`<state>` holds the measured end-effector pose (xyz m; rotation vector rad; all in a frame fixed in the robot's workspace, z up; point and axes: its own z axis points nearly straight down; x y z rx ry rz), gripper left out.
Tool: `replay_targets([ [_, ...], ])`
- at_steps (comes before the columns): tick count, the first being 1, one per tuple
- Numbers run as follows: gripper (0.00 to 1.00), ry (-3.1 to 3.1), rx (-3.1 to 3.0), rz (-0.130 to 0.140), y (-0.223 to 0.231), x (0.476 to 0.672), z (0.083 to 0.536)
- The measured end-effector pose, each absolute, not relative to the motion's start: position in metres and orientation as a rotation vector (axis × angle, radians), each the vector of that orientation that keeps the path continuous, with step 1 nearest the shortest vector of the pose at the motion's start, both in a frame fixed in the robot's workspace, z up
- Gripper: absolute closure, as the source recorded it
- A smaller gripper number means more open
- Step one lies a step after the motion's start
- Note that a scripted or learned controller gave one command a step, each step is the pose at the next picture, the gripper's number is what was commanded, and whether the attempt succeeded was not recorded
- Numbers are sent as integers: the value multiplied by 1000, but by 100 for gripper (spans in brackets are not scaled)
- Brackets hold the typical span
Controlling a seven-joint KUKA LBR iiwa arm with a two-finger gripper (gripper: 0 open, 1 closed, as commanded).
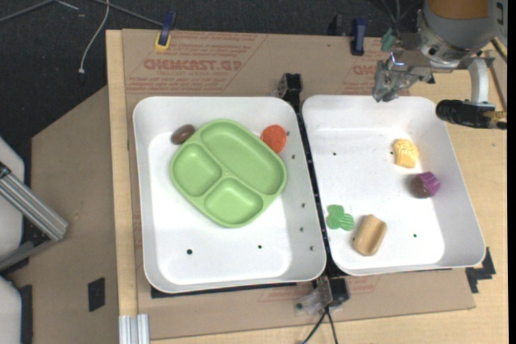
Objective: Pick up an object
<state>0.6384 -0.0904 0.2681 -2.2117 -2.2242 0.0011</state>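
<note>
Nothing grasped yet: the metal two-finger gripper hangs over the right shallow white bin's far rim, finger state indeterminate, while the pale yellow lumpy object lies loose within.

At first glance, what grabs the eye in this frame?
The green divided plate dominates the left bin, with an orange ball and a small brown piece touching its far edge. The right bin holds a yellow item, a purple one, a green toy and a tan block. The gripper hangs over its far left corner.
</note>
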Motion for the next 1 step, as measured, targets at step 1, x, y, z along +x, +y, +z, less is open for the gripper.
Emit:
replay_targets([
  [1,100,-2224,-2212,2,-41,615,259],
])
